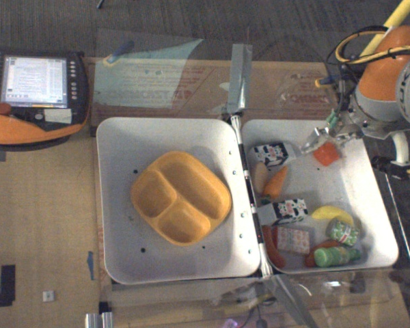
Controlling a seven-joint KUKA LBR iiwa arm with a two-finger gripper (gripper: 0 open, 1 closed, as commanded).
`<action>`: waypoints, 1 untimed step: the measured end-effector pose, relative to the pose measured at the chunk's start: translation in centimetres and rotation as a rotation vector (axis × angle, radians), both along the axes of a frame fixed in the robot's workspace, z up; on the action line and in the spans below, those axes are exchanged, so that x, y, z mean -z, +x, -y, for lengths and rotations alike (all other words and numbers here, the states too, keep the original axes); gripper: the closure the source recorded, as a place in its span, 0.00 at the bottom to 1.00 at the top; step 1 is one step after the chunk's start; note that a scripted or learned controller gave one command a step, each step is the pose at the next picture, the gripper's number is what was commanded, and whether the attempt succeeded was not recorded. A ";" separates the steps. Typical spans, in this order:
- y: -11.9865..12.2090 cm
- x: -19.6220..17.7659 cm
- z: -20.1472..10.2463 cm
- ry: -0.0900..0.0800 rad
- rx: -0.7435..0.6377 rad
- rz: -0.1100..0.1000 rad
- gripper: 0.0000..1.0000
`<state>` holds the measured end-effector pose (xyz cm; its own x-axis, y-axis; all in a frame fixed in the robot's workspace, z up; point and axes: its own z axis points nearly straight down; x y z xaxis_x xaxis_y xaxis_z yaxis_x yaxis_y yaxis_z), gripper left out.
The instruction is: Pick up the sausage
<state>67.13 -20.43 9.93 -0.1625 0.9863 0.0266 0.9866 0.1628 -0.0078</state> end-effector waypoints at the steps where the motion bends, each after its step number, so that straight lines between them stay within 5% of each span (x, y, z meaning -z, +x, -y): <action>1: -2.9 1.3 0.1 -0.025 -0.163 0.017 0.00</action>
<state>64.20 -20.50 8.65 -0.3203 0.9473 -0.0019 0.9473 0.3203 0.0028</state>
